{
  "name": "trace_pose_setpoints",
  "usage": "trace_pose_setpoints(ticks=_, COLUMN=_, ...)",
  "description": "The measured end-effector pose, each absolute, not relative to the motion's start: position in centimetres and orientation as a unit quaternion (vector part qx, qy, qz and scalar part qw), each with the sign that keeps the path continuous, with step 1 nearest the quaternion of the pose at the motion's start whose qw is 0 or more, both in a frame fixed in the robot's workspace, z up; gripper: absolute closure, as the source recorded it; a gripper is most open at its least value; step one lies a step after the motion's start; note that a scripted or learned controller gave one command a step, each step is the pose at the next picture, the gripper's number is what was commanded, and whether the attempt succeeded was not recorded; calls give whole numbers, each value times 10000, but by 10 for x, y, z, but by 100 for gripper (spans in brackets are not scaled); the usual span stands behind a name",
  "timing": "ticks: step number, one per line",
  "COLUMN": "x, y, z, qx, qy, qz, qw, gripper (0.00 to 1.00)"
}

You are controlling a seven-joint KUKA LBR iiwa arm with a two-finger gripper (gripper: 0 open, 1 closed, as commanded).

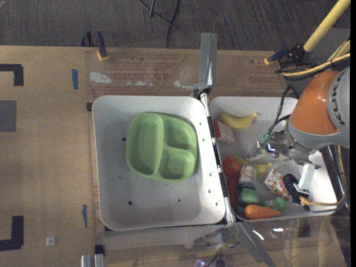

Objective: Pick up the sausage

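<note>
Camera view: I see one slanted look down on the bench (pixel 44 149) and both bins.
Left bin (pixel 111 193): well to the view's left of the gripper, beyond the dividing wall.
Right bin (pixel 322 191): directly under the gripper and crowded with toy food.
Arm (pixel 317 113): grey with an orange band, reaching in from the view's right above the right bin.
Green plate (pixel 161 146): a divided plate in the left bin, well apart from the gripper.
Gripper (pixel 268 149): poised over the middle of the right bin. I cannot tell whether it is released or clenched, and I see nothing held in it.
Banana (pixel 238 119): toward the far wall, up and left of the gripper in the view.
Carrot (pixel 261 211): at the near wall, below the gripper in the view.
Sausage (pixel 231 187): the dark red, elongated piece, as best I can judge. It lies along the dividing wall, below and left of the gripper and apart from it.
</note>
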State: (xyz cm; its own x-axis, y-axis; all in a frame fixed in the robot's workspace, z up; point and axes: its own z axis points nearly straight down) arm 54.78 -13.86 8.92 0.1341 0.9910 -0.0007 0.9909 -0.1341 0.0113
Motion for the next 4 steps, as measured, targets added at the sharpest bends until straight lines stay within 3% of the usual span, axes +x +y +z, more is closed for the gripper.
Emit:
trace_pose_setpoints(ticks=2, x=485, y=-182, z=89, qx=9390, qy=3438, qz=42, qw=25, gripper=0)
trace_pose_setpoints(ticks=3, x=482, y=-153, z=89, qx=9939, qy=1101, qz=47, qw=36, gripper=0)
trace_pose_setpoints(ticks=4, x=481, y=-154, z=98, qx=9938, qy=1109, qz=20, qw=33, gripper=100)
